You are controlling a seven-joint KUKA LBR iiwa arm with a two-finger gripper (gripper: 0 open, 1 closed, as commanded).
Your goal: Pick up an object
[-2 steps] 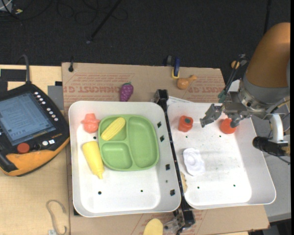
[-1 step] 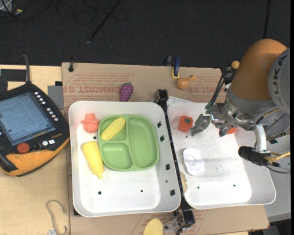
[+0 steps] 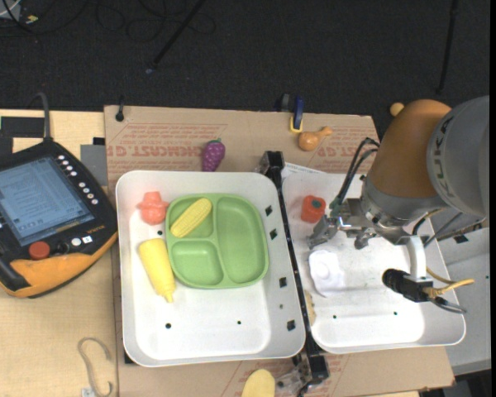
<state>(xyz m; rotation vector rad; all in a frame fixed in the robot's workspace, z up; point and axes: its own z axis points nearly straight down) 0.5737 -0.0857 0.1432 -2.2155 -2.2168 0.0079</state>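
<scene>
Though whether the fingers (image 3: pixel 335 231) are open cannot be told, the near white object (image 3: pixel 326 271) looks soft, best pinched mid-body.

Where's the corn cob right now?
The corn cob lies in the upper-left compartment of the green divided plate in the left bin, beside the pink toy.

Two bins sat side by side: the left bin (image 3: pixel 140 321) held a divided plate (image 3: pixel 231 242) with a corn cob (image 3: pixel 190 217) in its far-left compartment and a squash (image 3: pixel 157 267) just left of it. A pendant (image 3: pixel 41 213) lay farther left. The arm (image 3: pixel 422 172) hung over the right bin (image 3: pixel 380 325).
</scene>
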